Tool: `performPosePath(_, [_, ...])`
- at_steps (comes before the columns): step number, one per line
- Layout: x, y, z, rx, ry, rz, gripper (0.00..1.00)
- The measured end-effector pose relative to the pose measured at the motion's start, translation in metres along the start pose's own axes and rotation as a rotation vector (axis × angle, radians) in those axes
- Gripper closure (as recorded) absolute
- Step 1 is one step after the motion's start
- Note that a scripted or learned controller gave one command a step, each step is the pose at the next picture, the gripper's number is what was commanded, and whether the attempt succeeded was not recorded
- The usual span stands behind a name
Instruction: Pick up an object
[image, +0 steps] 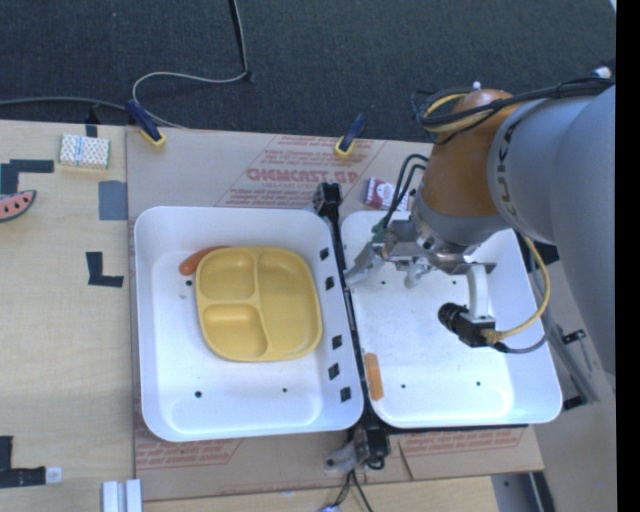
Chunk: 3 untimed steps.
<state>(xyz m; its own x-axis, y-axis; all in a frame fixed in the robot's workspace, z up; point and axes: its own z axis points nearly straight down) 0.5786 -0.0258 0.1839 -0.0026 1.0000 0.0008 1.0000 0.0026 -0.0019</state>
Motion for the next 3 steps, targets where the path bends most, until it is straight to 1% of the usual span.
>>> performPosePath(1, [0.012, 0.087, 0.0, -0.001, -0.001, 0.001, 0.0])
performPosePath(2, [0.023, 0.071, 0.0, 0.0, -0.002, 0.002, 0.0])
performPosePath(3, [0.041, 0.089, 0.0, 0.0, -0.001, 0.001, 0.0])
